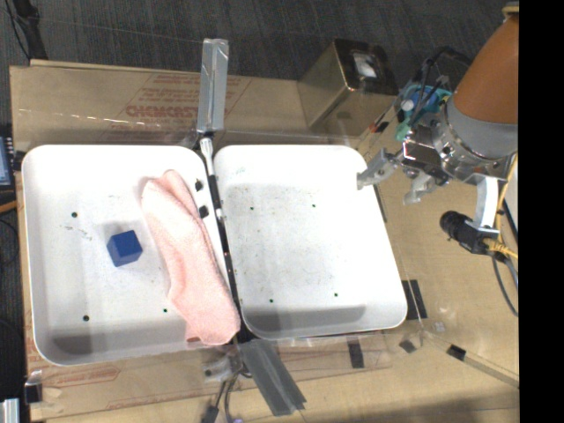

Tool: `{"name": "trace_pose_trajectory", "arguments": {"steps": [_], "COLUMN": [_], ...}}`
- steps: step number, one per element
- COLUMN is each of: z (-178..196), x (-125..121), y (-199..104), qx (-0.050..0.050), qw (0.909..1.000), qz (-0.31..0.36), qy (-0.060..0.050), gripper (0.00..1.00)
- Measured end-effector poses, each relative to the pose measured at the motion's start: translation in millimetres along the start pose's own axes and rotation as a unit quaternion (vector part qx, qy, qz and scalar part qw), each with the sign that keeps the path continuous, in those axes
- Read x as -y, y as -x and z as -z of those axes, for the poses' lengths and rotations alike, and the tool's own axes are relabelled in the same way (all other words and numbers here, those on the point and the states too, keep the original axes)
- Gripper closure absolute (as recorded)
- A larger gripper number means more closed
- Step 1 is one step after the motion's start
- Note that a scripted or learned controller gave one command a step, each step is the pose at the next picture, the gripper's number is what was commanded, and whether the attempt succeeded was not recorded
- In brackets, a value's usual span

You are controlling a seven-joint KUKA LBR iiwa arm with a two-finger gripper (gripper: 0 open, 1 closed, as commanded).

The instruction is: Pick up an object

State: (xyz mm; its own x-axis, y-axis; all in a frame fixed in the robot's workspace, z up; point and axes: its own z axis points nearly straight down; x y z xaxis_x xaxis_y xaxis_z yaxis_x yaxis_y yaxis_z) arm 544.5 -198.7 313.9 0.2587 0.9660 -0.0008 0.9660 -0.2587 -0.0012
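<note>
Bench top is tan, cardboard-like [106, 95], with faded red print along the strip behind the bins. Beyond its far edge the floor is dark grey carpet [264, 7].

Two shallow white bins sit side by side, touching along a black centre seam. An upright grey metal post [211, 86] stands at the far end of that seam; a grey bracket [269, 377] angles out at the near end.

Left bin [62, 324]: a small blue cube [125, 247] lies on the floor, left of middle. A pink towel [189, 258] lies rumpled along the bin's right side, running from the middle down to the near right corner, its edge against the seam. Cube and towel sit near each other, not touching.

Right bin [304, 245]: white floor with faint dark speckling and a few small black dots.

A brown box [339, 82] sits on the bench behind the right bin's far right corner. Black tape marks [414, 298] and cables lie on the bench to the right.

My gripper [397, 179] hangs just outside the right bin's far right corner, over bare bench, well apart from cube and towel. Fingers are spread apart with nothing between them. My orange band [493, 69] sits above the grey wrist.
</note>
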Motion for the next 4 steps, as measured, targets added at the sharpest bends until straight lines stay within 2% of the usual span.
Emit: {"name": "trace_pose_trajectory", "arguments": {"steps": [1, 2, 3, 4], "z": [-5.3, 20.3, -37.4, 19.8], "x": [5.2, 1.7, -17.9, -4.1], "y": [3.6, 3.8, -11.3, 3.5], "qx": [-0.001, 0.000, 0.000, 0.000], "qw": [0.9998, 0.9995, 1.0000, 0.9992], "qz": [0.019, 0.032, 0.000, 0.040], "qy": [-0.001, -0.001, -0.002, 0.000], "gripper": [0.00, 0.00, 0.00, 0.00]}}
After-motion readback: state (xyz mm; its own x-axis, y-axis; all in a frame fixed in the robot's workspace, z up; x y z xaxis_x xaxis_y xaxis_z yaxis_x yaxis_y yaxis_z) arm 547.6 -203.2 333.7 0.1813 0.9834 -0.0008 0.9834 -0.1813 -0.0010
